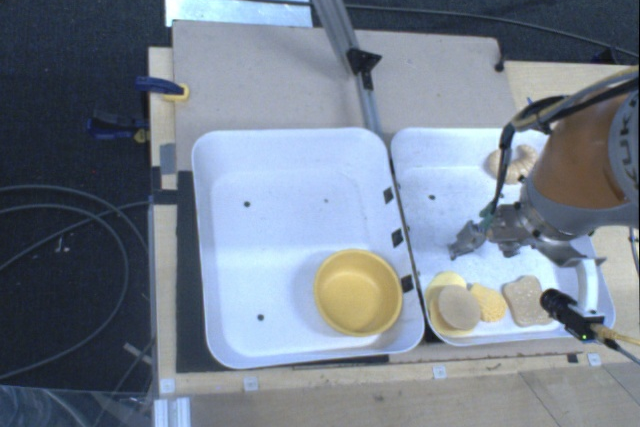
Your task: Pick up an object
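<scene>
I cannot tell how my end effector stands above the right bin, where the round flat piece at the front wall looks light, stiff, best pinched across its edges.

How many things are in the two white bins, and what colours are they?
Yellow: 3, the bowl in the left bin, plus a round piece and a small piece in the right bin.
Tan: 3, a round disc, a bread slice and a lumpy piece, all in the right bin.
Total: 6
</scene>
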